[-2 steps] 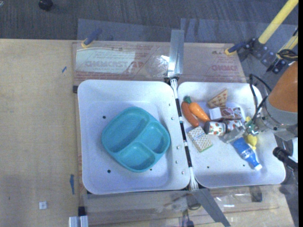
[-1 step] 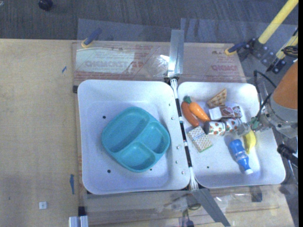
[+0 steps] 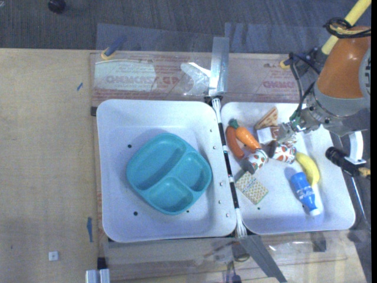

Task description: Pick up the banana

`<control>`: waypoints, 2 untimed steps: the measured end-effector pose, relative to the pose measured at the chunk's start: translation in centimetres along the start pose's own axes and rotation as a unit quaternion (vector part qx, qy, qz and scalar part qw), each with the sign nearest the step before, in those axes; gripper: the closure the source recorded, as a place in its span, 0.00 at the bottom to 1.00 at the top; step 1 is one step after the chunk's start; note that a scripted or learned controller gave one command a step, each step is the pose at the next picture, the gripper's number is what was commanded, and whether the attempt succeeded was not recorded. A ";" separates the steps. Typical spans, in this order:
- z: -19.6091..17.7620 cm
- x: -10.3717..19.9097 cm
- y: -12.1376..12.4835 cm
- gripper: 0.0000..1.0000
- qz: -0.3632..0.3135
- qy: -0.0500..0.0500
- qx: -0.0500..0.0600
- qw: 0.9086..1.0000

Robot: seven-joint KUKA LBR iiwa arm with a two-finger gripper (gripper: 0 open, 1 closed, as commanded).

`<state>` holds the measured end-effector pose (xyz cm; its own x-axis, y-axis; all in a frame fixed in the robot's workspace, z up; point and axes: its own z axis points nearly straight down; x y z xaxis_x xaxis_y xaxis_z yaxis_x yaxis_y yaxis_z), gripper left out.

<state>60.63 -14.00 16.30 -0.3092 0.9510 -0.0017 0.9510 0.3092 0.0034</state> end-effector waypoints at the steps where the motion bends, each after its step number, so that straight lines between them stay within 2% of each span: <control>1: 0.0 0.0 0.0 0.00 0.000 0.000 0.000 1.000; 2: 5.5 -4.8 -4.8 0.00 -0.002 0.001 0.002 1.000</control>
